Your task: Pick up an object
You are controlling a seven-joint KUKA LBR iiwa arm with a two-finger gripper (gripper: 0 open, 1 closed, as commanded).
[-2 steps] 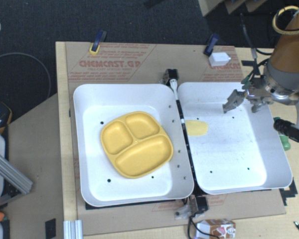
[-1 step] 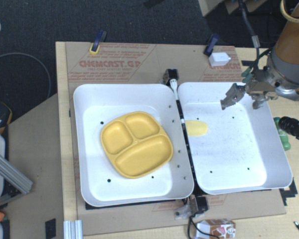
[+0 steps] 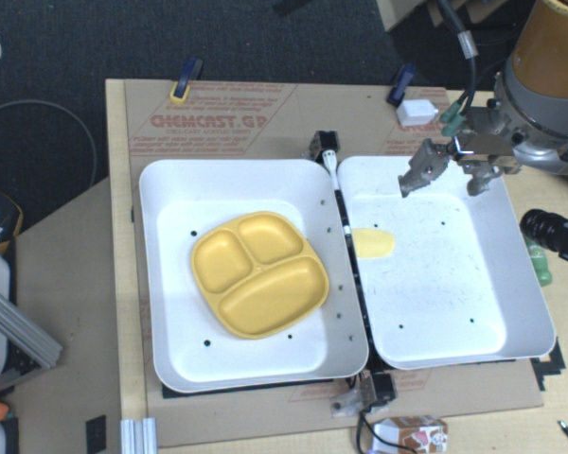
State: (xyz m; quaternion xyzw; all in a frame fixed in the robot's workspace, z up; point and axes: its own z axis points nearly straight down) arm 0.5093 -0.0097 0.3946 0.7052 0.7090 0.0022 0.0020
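A yellow divided plate [image 3: 258, 273] with three compartments lies in the middle of the left bin [image 3: 161, 192]. A small pale yellow flat piece [image 3: 373, 244] rests in the right bin [image 3: 483, 334], close to its left wall. My gripper [image 3: 449, 174] hangs over the back of the right bin, up and to the right of the pale yellow piece. Its two grey fingers [image 3: 422, 171] are spread apart with nothing between them.
A white block [image 3: 417, 113] and blue clamps [image 3: 400, 84] sit on the board behind the bins. A black clip [image 3: 324, 146] stands at the back where the bins meet. A green thing [image 3: 540, 263] lies off the right bin's right rim.
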